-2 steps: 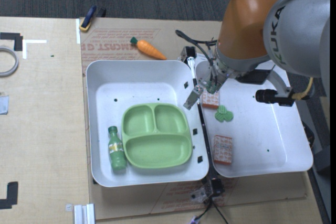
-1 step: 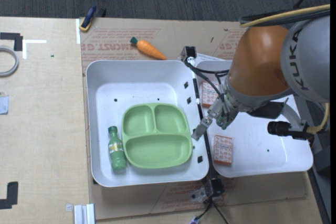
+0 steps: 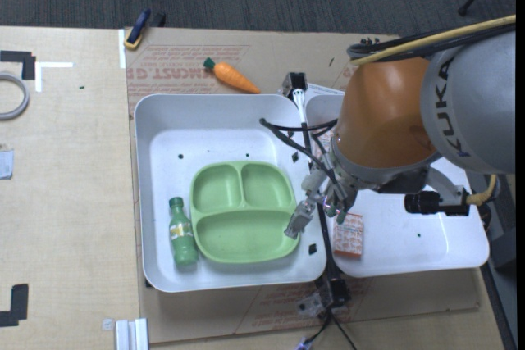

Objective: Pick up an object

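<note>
1. Green dominates the left bin (image 3: 156, 135): a small bottle (image 3: 182, 233) with a yellow label lies along the left side, just beside a divided plate (image 3: 244, 211) that sits near the bin's front wall.
2. Over the plate's right rim hangs the gripper (image 3: 300, 219), its grey tip just above or touching the plate edge; whether it is spread or clenched I cannot tell, and nothing visible sits in its grasp.
3. Just right of it, across the wall between the bins, a small patterned packet (image 3: 348, 236) lies in the right bin (image 3: 443, 250).
4. Bare white floor opens behind the plate, toward the left bin's back wall.
5. The orange band and grey body of the arm (image 3: 426, 119) cover much of the right bin.
6. Beyond the bins, a toy carrot (image 3: 233, 76) rests on the cardboard (image 3: 184, 61).
</note>
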Tool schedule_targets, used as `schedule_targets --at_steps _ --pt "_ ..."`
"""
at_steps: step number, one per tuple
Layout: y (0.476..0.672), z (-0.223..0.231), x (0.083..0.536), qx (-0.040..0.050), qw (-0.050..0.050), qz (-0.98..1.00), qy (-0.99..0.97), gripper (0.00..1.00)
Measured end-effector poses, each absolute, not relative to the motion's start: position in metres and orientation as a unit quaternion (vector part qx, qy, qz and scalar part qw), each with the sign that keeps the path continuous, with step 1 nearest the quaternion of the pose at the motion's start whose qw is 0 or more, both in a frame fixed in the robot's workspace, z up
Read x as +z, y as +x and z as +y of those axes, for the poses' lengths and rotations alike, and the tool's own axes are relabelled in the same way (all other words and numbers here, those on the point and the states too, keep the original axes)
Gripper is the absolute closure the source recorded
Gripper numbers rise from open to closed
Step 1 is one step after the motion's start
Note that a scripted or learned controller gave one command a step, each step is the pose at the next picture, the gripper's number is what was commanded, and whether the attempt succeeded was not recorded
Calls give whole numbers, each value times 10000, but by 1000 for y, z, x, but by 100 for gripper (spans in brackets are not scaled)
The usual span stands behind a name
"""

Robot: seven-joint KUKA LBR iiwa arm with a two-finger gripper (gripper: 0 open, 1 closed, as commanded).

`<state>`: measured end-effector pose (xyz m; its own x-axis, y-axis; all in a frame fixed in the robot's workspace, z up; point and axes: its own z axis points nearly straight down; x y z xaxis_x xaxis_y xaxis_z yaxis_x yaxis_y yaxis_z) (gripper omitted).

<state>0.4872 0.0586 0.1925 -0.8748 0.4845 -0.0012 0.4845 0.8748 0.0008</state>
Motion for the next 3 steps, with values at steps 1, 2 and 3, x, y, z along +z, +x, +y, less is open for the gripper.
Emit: schedule_targets --at_steps 1,2,3 --pt "498 32 192 0 6 8832 4690 0" --pt "594 32 194 0 12 9328 3603 0" --pt "514 29 192 0 4 9477 3192 0"
